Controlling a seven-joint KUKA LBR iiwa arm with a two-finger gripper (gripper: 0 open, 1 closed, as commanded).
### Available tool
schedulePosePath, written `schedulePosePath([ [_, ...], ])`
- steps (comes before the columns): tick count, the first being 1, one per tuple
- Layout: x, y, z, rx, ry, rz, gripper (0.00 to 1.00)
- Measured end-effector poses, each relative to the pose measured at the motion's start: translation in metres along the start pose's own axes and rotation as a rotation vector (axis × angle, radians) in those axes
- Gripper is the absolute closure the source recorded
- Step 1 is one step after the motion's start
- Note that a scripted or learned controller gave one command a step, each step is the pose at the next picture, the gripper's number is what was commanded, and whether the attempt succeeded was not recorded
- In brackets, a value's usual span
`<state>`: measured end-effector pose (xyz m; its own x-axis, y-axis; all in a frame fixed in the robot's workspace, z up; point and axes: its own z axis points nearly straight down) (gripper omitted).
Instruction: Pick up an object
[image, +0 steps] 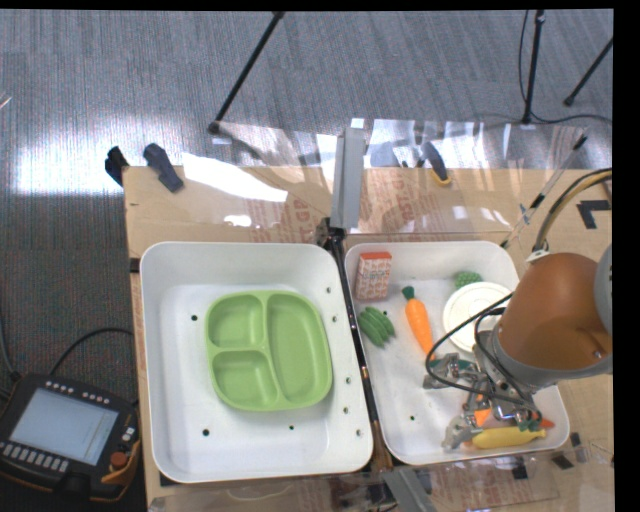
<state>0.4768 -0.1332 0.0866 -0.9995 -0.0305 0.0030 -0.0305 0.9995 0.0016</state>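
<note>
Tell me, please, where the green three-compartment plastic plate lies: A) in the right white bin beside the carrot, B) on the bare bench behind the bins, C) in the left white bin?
C: the green three-compartment plastic plate lies flat in the left white bin, while the orange toy carrot is in the right white bin.

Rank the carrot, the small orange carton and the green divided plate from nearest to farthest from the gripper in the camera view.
From the gripper, low in the right bin:
1. Carrot, mid right bin, up and left of the gripper.
2. Small orange carton, top left corner of the right bin.
3. Green divided plate, in the left bin.
</note>
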Motion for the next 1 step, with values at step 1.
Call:
schedulePosePath([
  [1, -0.0679, 0.056, -0.0009, -0.002, -0.005, 0.041, 0.0],
])
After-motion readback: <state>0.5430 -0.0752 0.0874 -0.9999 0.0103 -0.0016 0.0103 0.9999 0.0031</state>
